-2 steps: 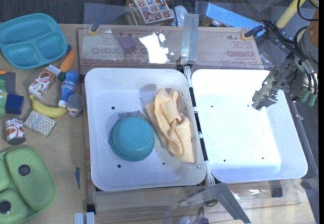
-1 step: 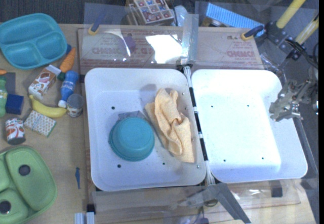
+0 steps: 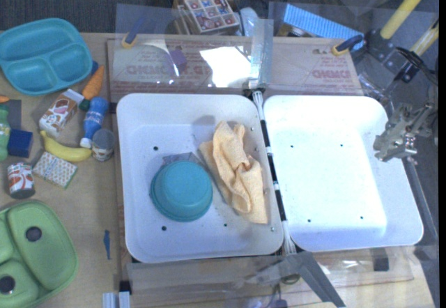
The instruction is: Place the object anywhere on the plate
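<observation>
Landmark: left bin (image 3: 132, 160), one of two white bins set side by side on the bench.
Bowl: a teal bowl (image 3: 182, 190) lies upside down in the left bin, toward its near side.
Cloth: a yellow cloth (image 3: 237, 168) lies crumpled in the left bin, just beside the bowl, on the side nearer the right bin (image 3: 334, 174).
Gripper: the gripper (image 3: 394, 141) is at the right bin's outer edge, well apart from the left bin.
Jaws: cannot tell whether apart or together; too small and blurred.
</observation>
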### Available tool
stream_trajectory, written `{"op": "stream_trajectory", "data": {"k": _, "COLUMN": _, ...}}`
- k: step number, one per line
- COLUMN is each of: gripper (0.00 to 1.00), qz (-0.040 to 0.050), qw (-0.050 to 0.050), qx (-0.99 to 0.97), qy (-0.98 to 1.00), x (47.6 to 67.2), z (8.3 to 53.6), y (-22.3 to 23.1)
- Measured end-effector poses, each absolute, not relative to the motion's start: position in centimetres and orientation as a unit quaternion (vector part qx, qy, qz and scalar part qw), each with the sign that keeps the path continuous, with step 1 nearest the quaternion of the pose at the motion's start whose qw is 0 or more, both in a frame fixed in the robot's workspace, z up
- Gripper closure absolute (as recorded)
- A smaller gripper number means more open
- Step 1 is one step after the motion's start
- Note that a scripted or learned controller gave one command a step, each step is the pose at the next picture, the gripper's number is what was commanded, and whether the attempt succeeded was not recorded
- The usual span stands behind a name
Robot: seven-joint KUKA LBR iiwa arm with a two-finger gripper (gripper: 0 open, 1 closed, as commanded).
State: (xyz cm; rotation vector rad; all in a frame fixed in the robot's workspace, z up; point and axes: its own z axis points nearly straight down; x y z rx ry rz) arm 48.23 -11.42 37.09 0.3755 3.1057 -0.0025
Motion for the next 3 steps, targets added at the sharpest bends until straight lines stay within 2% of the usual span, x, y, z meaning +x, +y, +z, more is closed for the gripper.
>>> {"op": "stream_trajectory", "data": {"k": 3, "gripper": 1.00, "qz": -0.0028, "qw": 0.022, "qx": 0.120, "qy": 0.992, "x": 48.8, "z": 40.7, "y": -11.5}}
